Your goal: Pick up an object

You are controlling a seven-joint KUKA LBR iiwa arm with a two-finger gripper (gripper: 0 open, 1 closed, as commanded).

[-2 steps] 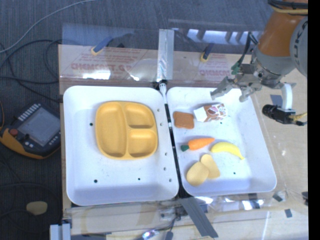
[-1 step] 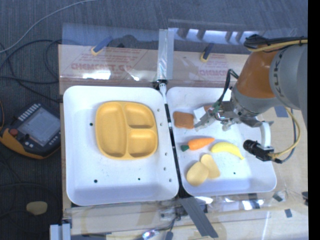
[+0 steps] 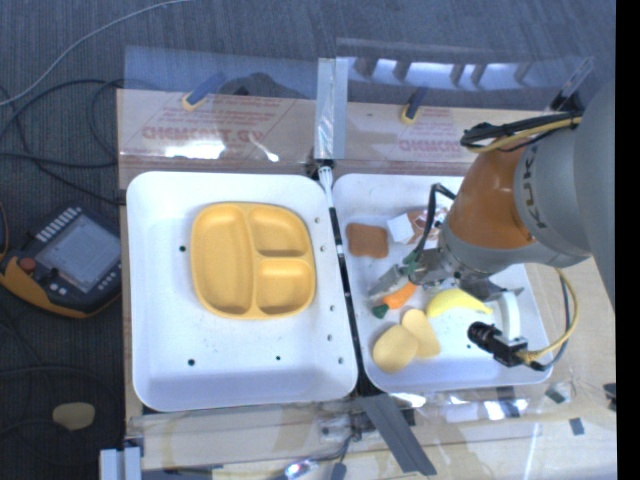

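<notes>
Two pale yellow pieces point(image 3: 405, 340) are seen lying together at the near edge of the right bin point(image 3: 520, 368), with a yellow banana-like item point(image 3: 458, 301) just beyond them and a small orange carrot point(image 3: 398, 296) beside it. The gripper point(image 3: 420, 264) is lowered among these objects near the carrot; its state cannot be told. Farther back, a brown piece point(image 3: 367, 239) is seen. A yellow divided tray point(image 3: 252, 259) is held in the left bin point(image 3: 160, 368).
</notes>
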